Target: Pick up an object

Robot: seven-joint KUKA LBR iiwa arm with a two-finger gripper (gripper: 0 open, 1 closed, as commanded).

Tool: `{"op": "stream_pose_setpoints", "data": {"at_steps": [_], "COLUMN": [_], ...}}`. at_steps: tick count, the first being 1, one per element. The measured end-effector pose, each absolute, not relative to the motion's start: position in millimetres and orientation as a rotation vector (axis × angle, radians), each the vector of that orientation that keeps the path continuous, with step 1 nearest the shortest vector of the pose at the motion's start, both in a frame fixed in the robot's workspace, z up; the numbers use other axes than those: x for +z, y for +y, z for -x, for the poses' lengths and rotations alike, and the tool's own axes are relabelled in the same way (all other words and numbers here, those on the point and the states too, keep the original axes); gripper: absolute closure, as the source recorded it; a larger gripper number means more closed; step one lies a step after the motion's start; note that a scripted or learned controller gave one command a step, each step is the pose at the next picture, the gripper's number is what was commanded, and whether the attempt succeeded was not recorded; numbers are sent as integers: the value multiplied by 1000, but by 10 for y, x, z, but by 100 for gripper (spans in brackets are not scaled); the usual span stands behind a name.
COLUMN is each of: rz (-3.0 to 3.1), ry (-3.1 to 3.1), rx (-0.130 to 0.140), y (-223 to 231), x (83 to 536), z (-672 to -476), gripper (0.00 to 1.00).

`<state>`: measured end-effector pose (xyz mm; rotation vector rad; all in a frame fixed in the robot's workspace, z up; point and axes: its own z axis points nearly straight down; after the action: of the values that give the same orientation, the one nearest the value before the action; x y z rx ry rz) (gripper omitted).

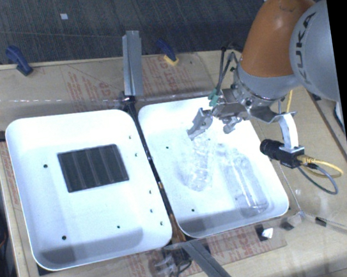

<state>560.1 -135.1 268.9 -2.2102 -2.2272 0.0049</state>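
Camera view shows two clear plastic objects lying in the right bin (pixel 158 124), both faint against the white floor. One is a crumpled clear container (pixel 197 166) near the bin's middle; the other is a clear bottle (pixel 245 185) in the part of the bin nearest the camera and toward the arm's side, just beside the first but apart from it, as far as the glare lets me judge. The bottle's long axis runs from the bin's far wall toward its near wall, tilted slightly toward the arm's side.

Above the far half of the same bin hangs the pincer (pixel 213 122), with its two fingers spread moderately wide and nothing between them. One finger (pixel 198 123) reaches toward the bin's middle. The crumpled container lies just nearward of the pincer and a little toward the divider between the bins; the bottle lies farther nearward, on the arm's side. I judge the container the closer target (a short move toward the bin's near wall would put the fingers over it), though thin clear plastic may slip or crush.

Beyond the divider, the left bin (pixel 26 144) holds a dark ribbed rectangular block (pixel 92 167), well away from the pincer. Both bins sit on the worktop (pixel 55 81).
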Motion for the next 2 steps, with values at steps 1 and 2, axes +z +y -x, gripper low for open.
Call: {"op": "stream_pose_setpoints", "data": {"at_steps": [1,2], "rz": [2470,2818], "ry": [-1940,-1387], "rx": [4,2], "y": [-1609,-1941], "x": [2378,2787], "z": [-6127,-5667], "gripper": [0,0]}}
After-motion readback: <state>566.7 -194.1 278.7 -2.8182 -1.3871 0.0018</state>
